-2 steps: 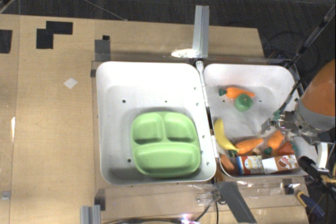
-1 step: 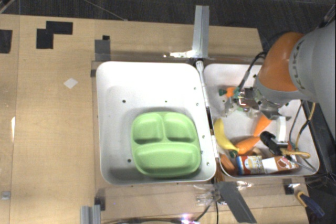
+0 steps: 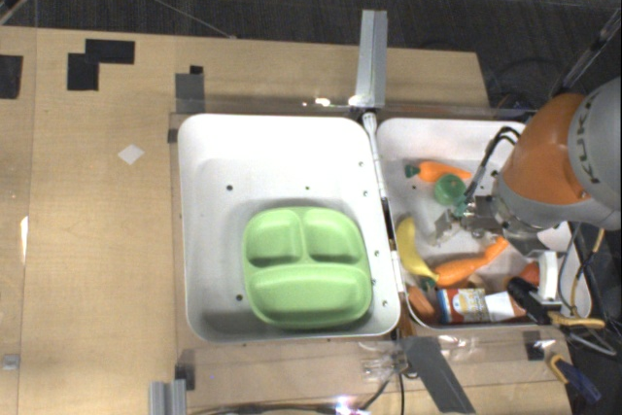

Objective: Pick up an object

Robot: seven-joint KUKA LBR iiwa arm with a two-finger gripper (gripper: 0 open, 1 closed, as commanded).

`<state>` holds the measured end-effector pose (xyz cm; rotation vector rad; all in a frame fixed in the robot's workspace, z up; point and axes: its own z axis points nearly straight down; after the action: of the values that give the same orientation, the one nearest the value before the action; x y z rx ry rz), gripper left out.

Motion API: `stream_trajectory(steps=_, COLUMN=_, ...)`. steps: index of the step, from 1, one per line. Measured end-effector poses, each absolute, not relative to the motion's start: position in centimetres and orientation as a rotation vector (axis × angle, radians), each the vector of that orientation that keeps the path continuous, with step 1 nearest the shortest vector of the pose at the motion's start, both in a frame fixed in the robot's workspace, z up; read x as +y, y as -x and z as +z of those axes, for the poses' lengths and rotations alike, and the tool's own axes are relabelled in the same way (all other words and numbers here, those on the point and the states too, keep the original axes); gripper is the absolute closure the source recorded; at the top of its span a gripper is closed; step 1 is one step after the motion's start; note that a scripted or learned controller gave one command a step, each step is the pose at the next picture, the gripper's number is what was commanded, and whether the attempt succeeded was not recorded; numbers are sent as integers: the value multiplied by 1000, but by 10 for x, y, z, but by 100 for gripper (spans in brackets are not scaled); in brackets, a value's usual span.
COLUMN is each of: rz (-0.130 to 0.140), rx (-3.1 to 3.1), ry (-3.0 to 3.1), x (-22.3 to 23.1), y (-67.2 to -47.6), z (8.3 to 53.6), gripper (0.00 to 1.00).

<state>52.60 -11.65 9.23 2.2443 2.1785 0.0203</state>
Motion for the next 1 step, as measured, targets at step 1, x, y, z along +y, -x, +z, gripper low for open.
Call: stream_trajectory(steps=1, rz=17, rx=2287, ry=-2136, x=-92, y=-618, z=91, gripper=0)
